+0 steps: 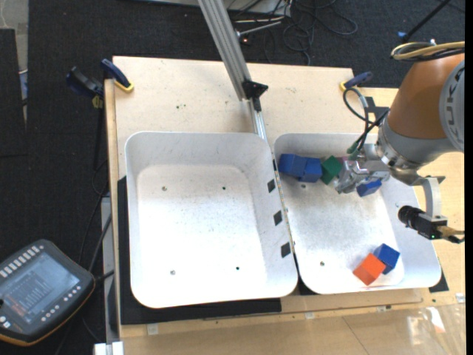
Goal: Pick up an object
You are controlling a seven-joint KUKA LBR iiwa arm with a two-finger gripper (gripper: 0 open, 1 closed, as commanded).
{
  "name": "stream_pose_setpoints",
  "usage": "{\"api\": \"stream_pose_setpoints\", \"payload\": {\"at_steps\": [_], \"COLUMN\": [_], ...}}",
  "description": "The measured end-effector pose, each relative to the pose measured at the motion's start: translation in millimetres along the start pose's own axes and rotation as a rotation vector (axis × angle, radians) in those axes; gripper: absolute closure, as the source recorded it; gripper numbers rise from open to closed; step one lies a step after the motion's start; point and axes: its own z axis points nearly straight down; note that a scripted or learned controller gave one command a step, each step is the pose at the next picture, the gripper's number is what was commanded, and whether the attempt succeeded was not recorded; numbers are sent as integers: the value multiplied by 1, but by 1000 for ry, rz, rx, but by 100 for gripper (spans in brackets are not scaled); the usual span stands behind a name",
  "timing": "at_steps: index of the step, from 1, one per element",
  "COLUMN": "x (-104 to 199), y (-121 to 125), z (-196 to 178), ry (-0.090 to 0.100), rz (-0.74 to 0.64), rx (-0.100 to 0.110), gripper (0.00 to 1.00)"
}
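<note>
Right bin (414,272): a large blue object (299,166) lay at the far left corner with a green block (331,168) just beside it; an orange block (369,270) and a blue cube (386,257) sat touching near the front edge. Gripper (352,180) hung low beside the green block, next to a small blue piece (369,188); its grip state could not be told. Left bin (140,154): white, adjoining.

bright, even overhead light washes the 2 white bins (199,213) nearly to glare. shadows are soft and short. the dark floor toward 12 o'clock stays dim. focus is slightly soft throughout.
</note>
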Motion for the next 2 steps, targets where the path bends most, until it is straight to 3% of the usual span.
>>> {"api": "stream_pose_setpoints", "payload": {"at_steps": [2], "x": [111], "y": [1], "z": [-22], "ry": [1], "rz": [0], "rx": [-3], "gripper": [100]}}
